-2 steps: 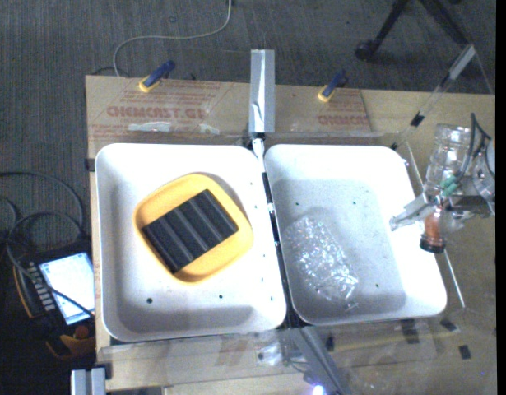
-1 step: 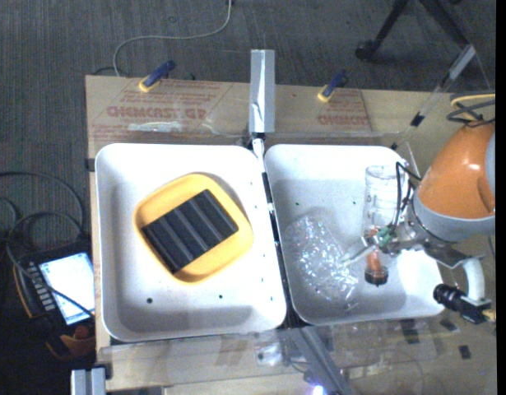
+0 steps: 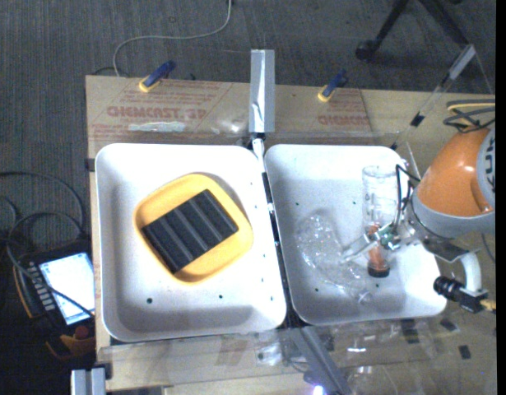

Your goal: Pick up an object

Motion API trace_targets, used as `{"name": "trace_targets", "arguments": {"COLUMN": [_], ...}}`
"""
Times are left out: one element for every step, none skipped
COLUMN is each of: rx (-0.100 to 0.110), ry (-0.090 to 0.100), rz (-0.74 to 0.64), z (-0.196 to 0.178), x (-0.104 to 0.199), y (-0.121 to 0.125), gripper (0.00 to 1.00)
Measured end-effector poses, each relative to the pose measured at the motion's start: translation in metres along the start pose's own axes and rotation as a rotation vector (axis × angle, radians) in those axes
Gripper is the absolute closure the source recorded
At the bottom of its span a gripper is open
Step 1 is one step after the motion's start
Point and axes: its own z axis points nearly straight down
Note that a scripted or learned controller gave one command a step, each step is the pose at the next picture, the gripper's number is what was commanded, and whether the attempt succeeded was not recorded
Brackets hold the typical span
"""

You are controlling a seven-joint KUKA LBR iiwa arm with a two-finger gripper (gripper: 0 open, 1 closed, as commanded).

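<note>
Right bin (image 3: 318, 167): hand (image 3: 378, 257) low over floor near right wall, orange-banded arm (image 3: 454, 183) coming in from right. Cannot tell hand's state; tip lost among clear stuff. Crumpled clear plastic (image 3: 322, 245) lies just left of hand, mid-bin. Clear upright cylinder (image 3: 376, 192) just behind hand. Left bin (image 3: 113, 245): yellow tray with black ribbed insert (image 3: 192, 227), centred, turned at angle. Worktop (image 3: 178, 109) behind bins, blue clamps (image 3: 156, 75) on edge.

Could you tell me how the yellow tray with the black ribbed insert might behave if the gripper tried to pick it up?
The yellow tray looks rigid and broad, so probably too wide to pinch except at its rim. It lies flat in the left bin, so it should slide rather than roll or tip.
</note>
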Motion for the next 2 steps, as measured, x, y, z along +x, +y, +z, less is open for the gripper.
{"name": "trace_targets", "arguments": {"rx": [-0.001,0.013], "ry": [0.001,0.004], "rz": [-0.002,-0.018], "z": [-0.009,-0.084], "x": [0.001,0.062], "y": [0.001,0.050], "gripper": [1.00,1.00]}}
